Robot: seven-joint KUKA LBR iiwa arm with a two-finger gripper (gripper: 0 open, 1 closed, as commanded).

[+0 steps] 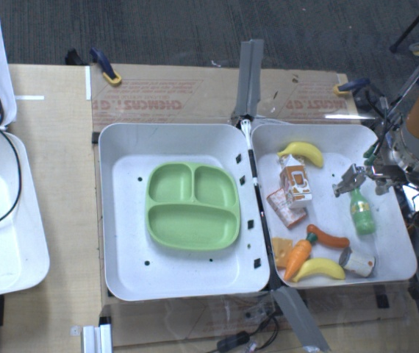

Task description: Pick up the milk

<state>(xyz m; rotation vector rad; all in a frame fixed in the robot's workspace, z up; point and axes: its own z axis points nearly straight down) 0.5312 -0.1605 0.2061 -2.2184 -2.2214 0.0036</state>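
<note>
The bench carries 2 shallow white bins side by side. The left bin point(114, 219) holds 1 green divided plate point(192, 206) with 3 compartments, lying flat near the bin's centre.

The right bin point(397, 219) holds the loose items. The milk point(295, 183) — a small white-and-orange carton — lies in the upper-left part of this bin, just below a yellow banana point(303, 153) that rests near the far wall. A red-and-white packet point(286, 207) lies against the carton's lower-left side, touching or overlapping it. Toward the near wall, an orange carrot point(298, 257) sits beside a red sausage-shaped item point(328, 237), with a second banana point(320, 269) along the near edge. A small grey-and-white can point(357, 262) lies at that banana's right end. A green bottle point(362, 215) lies on the right side of the bin.

The arm enters from the right; its gripper point(356, 176) hangs above the right half of the right bin, directly over the top of the green bottle. The gripper is well apart from the milk, with bare bin floor between them. Finger state — cannot be determined: the spread of the tips is not resolved at this angle. No item is visibly between them.
</note>
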